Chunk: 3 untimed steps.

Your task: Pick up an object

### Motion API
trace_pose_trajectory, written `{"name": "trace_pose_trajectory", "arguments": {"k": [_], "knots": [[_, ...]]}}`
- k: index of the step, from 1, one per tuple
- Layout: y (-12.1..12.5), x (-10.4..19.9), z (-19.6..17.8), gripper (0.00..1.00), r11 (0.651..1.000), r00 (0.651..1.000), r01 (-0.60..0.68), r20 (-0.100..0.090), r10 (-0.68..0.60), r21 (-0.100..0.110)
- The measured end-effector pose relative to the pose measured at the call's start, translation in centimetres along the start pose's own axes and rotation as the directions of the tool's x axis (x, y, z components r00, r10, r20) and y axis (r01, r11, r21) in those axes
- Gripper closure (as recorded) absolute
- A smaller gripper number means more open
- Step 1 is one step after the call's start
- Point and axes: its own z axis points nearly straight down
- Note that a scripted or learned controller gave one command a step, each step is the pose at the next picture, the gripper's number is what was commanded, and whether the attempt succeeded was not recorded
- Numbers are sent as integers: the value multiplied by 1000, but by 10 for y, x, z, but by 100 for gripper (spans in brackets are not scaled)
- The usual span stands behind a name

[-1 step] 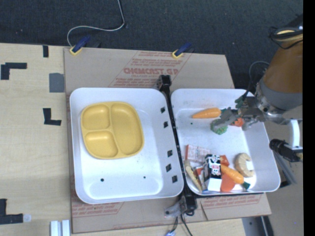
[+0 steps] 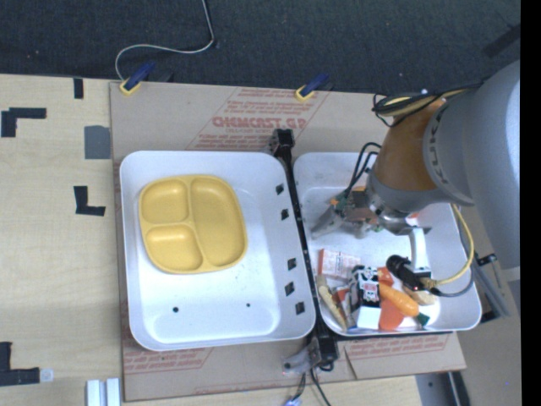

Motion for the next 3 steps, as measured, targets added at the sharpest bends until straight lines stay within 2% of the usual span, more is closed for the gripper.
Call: {"name": "trace_pose_trajectory", "arguments": {"k": [1,2,3], "knots": [[56,-12,1,0,1000,1000,0,2,0,0],[84,-11,3,0,999,1000,-9,-3,10,40],[84,-20,4,0,999,1000,-6,-13,6,42]]}}
